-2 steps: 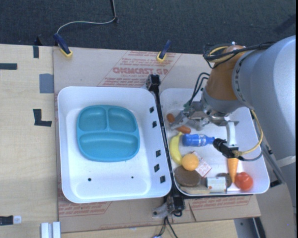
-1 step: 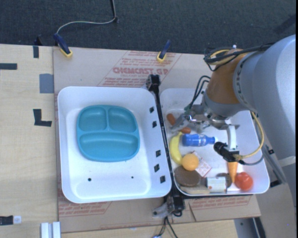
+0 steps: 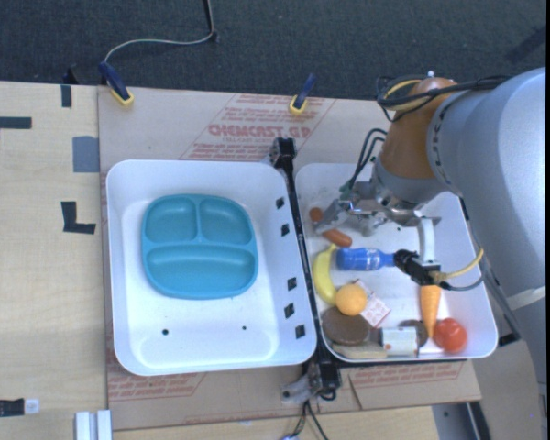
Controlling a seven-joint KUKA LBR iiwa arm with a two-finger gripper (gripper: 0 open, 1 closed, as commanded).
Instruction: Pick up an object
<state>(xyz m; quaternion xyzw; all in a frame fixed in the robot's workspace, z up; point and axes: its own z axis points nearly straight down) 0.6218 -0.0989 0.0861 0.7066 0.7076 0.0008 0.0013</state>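
The robot's arm reaches in from the right and hangs over the right bin. Its hand sits low at the top of that bin, just above the toys. It is too hard to see if the hand is wide or narrow, so nobody can tell that from here. Nothing can be seen caught in it. The right bin is full of small things to pick from. A blue bottle lies on its side just below the hand. A little red sausage lies near the bottle, close to the hand. A yellow banana lies by the wall between the two bins, and an orange ball touches its lower end. A carrot points down to a red tomato in the bottom corner. A brown round thing and a small white box lie along the bottom edge. The left bin holds a blue plate with three parts. Both bins sit on the table. The job looks like it is just getting started. All the toys lie down in the bin, and none is lifted yet. The hand is nearest to the sausage and the bottle, so one of those may be the one it grabs. It must close on a toy and lift it up.
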